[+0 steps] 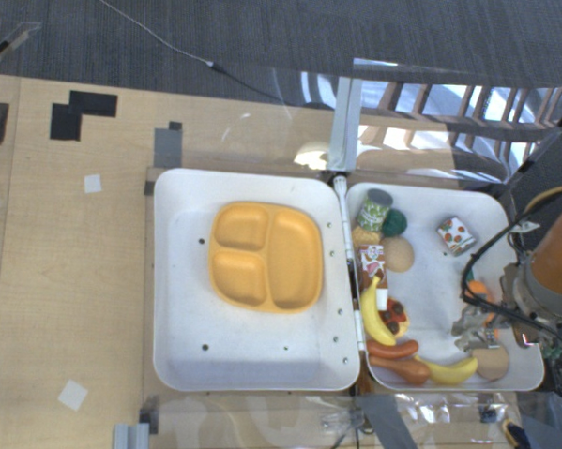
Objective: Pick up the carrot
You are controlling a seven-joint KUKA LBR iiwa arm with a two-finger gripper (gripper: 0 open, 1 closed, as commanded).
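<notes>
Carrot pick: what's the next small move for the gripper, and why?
Probably nudge the gripper toward the far side of the right bin, over the small orange piece, which is likely the carrot, though a black cable partly hides it. The gripper appears to sit beside that piece rather than over it.

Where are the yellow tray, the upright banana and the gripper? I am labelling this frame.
yellow tray point(265, 256): camera view, on its central divider.
upright banana point(370, 311): camera view, on its mid-length.
gripper point(475, 325): camera view, between its fingertips.
</notes>
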